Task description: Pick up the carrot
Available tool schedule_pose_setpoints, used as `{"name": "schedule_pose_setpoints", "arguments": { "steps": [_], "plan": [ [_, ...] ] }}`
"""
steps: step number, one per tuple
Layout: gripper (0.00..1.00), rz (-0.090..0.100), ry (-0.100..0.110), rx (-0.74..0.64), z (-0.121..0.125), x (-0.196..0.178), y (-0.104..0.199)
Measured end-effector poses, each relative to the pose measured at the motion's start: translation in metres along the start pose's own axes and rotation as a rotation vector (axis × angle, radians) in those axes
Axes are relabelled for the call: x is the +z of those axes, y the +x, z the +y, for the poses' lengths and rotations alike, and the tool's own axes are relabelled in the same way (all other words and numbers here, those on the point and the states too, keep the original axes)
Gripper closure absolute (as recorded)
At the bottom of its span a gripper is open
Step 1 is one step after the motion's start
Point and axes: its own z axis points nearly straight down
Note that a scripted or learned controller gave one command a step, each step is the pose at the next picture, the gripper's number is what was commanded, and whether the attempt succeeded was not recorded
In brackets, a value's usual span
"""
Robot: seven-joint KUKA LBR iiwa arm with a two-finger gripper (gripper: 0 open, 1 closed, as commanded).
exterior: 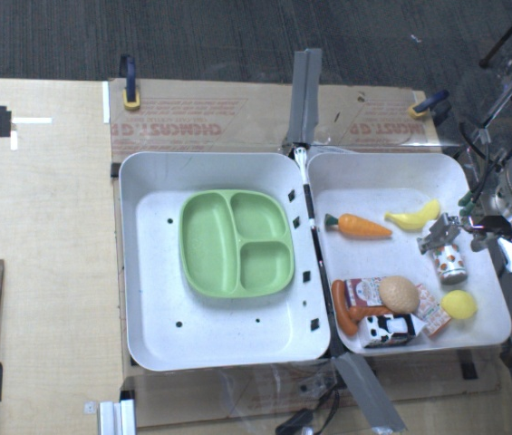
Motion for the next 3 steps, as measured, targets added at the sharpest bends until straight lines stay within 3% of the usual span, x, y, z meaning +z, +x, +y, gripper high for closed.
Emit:
{"name": "schedule_pose_setpoints", "arguments": {
  "steps": [1, 2, 3],
  "plan": [
    [0.00, -0.001, -0.001, -0.179, 0.057, 0.056, 0.028],
    [0.00, 0.000, -0.001, -0.241, 0.024, 0.081, 0.028],
    [0.00, -0.001, -0.002, -0.164, 0.075, 0.134, 0.048]
  ]
}}
